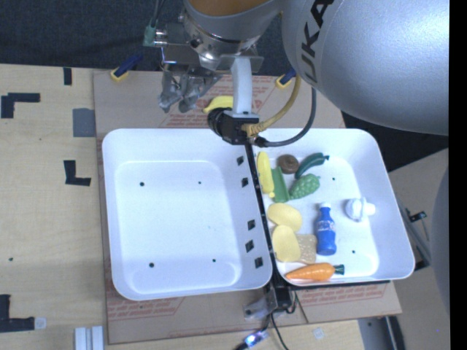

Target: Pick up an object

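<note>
Nearest the camera, along the front wall of the right bin [390, 195], we saw an orange carrot [310, 272] with a green tip lying on its side. Just behind it sat a pale sponge-like block [306, 248] touching a yellow rounded piece [286, 245], and beside them a blue bottle [325, 230] with a white cap. A second yellow piece [284, 215] lay just beyond, close to the divider between the bins. Farther right, a small white object [357, 209] rested apart from the rest. Behind these we made out a bumpy green vegetable [304, 187], a green pod [280, 184], a yellow ear of corn [265, 173] against the divider, a brown round item [287, 163] and a dark green pepper-like piece [314, 162]. The left bin [120, 217] lay beside it, sharing that divider.

Farther back, beyond the bins' far rim, the gripper [182, 97] hung over the cardboard sheet [131, 100], well apart from the objects. Its metal fingers [172, 93] looked close together with nothing between them, though we could not tell for certain. A yellow part [219, 103] and a black fitting [228, 126] sat below the wrist.
</note>
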`<state>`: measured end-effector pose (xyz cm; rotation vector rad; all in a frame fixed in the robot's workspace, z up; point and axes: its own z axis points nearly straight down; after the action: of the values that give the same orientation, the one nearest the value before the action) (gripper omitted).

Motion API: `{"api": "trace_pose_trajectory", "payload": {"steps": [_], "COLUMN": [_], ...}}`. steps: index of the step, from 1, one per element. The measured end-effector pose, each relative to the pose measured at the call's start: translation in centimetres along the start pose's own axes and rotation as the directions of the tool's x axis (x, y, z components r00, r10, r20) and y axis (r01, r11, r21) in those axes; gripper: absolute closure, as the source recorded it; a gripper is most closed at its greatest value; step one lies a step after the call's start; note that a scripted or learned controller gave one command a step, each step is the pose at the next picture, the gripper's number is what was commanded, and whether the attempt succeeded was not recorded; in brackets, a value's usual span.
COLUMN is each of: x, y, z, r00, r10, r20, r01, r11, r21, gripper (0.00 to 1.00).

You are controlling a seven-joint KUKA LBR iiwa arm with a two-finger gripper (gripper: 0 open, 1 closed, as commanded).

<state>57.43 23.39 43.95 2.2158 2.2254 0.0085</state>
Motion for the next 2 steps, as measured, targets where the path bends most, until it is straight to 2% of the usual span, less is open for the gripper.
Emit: {"api": "trace_pose_trajectory", "payload": {"steps": [1,2], "x": [0.0,-0.1], "y": [1.3,0.2], "z": [-8.6,11.5], "r00": [1.000,1.000], "r10": [0.000,0.003], "r20": [0.000,0.010], "r01": [0.000,-0.003], "r11": [1.000,1.000], "r21": [-0.003,0.021], "gripper": [1.00,1.00]}}
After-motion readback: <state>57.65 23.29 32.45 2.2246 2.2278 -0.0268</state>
